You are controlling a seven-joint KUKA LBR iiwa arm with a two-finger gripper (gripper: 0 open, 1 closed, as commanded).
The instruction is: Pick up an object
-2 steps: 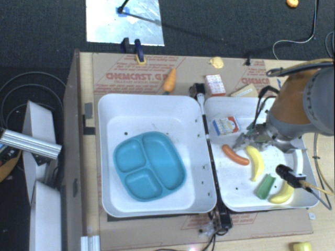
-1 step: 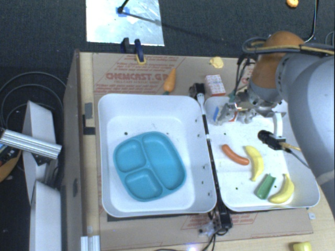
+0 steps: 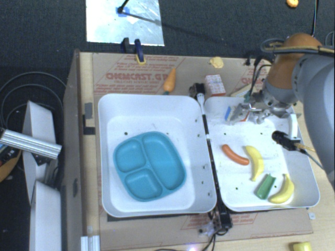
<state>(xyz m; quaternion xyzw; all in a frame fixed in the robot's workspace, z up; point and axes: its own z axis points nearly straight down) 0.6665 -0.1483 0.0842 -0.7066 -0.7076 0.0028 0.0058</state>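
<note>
The tool (image 3: 250, 113) hangs over the right bin's (image 3: 309, 192) far end; its spread cannot be told.

Divided plate (image 3: 149, 164) in left bin (image 3: 107, 140); sausage (image 3: 235, 155), two bananas (image 3: 255, 161) in right bin (image 3: 306, 192).

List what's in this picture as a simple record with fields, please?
left bin: blue divided plate
right bin: sausage, two bananas, green piece
pincer: over the right bin's far end, nothing seen between its fingers
on the bench behind the bins: carrot, small box
</note>
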